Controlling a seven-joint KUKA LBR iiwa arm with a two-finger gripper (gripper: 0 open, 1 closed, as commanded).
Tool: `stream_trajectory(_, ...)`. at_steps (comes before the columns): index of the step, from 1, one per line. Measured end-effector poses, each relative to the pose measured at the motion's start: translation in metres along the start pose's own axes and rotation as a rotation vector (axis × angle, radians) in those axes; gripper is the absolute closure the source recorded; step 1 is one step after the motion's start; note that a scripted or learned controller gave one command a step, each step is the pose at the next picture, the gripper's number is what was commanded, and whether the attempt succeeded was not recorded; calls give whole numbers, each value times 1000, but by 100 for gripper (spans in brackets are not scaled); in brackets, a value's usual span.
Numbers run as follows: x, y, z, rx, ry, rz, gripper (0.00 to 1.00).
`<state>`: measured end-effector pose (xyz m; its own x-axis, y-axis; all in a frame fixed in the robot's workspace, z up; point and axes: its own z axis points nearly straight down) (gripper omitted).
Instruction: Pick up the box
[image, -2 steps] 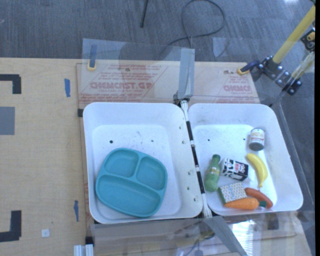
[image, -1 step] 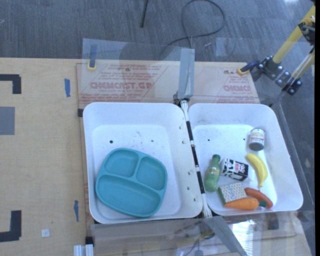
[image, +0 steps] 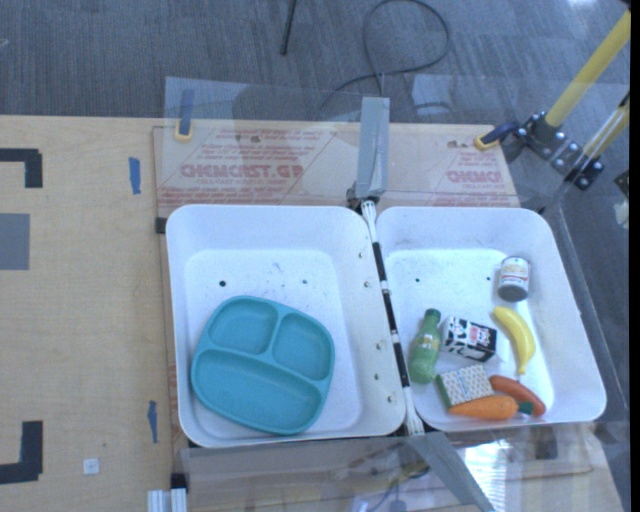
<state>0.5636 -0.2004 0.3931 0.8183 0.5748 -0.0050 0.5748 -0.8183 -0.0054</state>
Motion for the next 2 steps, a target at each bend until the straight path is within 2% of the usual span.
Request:
stream_trajectory(1, 45, 53, -40, -4, 1, -249, 100)
stream_trajectory(2, 45, 53, -40, -5, 1, -249, 0)
